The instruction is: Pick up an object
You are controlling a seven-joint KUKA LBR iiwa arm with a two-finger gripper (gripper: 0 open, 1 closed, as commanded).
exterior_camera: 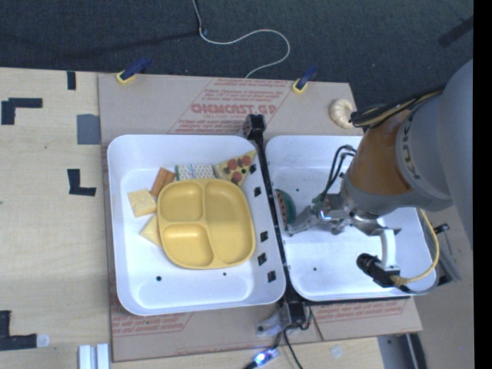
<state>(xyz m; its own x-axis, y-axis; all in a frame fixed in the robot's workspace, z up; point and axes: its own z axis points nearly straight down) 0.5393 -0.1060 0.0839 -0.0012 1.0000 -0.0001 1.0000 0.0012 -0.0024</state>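
Note:
My gripper (298, 220) is low in the right bin (338, 283), close to its left wall. A small green and brown object (285, 204) lies against that wall, just up and left of the gripper tip, partly hidden by it. Whether the two touch I cannot tell. In the left bin (192, 298) a yellow divided plate (206, 223) lies in the middle. Tan cracker-like pieces (143, 203) sit at the plate's left. A pizza-slice toy (237, 165) and a speckled flat piece (194, 171) lie along the plate's far side.
The grey arm with its orange band (380, 164) covers the right bin's far right part. Black cable ends (375, 270) hang near that bin's front. A black divider strip (265, 206) runs between the bins. A pale small object (339, 111) sits on the cardboard behind the right bin.

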